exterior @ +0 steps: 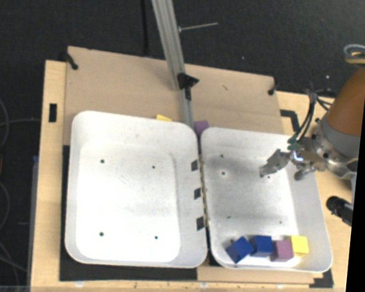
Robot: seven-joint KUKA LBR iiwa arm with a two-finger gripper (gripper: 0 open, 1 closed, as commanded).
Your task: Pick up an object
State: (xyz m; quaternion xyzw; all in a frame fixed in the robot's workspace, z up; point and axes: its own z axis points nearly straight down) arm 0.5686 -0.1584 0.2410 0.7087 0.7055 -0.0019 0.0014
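The gripper is hanging over the upper part of the right bin, its two fingers spread apart and nothing sitting between them. So the pick is not yet made; the grasp itself is all left to do.

The candidates are bunched together well below the gripper, against the bin's near wall: a dark blue block farthest from the arm's side, a second blue block touching it, then a purple block, and a yellow block at the end of the row, roughly straight below the fingers. They are packed tight, so I'm judging that finger room between them will be scarce, and the end pieces look the easier targets.

Off beyond the gripper, the left bin is lying alongside.

Harder to read: two small bits, one yellow scrap and one purple scrap, are peeking from behind the bins' far rims, mostly hidden. The arm's orange band is cut off by the frame, and the gripper's height above the bin floor cannot be told.
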